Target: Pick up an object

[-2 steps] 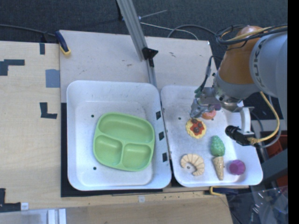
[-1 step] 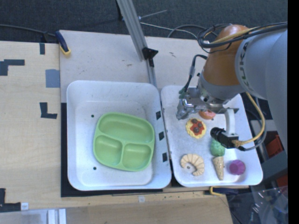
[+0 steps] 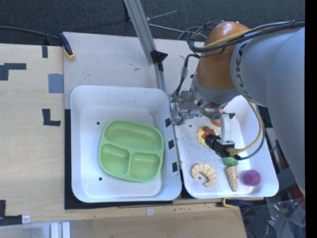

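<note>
My orange-banded wrist (image 3: 223, 48) hangs over the right bin (image 3: 188, 152), hiding my jaws; clenched or released, I cannot tell. The croissant (image 3: 204, 174) and cone (image 3: 232, 176) lie loose near them, seemingly scattered for picking.

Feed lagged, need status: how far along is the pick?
Done: gripper is down at the upper-left corner of the right bin. In hand: unclear whether it holds anything. Left: a lift; croissant, cone and purple ball lie on the bin floor.
</note>
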`<state>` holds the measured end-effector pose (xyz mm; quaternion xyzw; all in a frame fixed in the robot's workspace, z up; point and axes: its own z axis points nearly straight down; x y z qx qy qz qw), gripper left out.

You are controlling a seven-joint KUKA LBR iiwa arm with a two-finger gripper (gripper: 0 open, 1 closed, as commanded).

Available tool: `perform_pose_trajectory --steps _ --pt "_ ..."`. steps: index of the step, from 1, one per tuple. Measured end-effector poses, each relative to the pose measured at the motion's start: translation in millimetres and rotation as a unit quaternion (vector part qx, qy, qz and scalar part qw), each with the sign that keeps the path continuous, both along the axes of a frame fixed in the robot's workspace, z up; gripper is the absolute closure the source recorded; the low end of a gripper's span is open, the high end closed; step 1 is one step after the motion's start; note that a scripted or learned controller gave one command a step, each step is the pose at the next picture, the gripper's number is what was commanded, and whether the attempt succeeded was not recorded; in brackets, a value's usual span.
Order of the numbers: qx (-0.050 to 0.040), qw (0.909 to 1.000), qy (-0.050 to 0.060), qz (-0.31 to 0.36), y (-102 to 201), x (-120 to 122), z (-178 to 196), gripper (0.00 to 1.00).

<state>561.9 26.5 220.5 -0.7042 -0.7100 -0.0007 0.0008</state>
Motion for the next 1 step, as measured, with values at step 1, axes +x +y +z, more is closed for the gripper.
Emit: perform_pose_trajectory --steps 1 --pt "-0.0001 1.0000 0.001 0.000 57.3 -6.0 10.9 1.00"
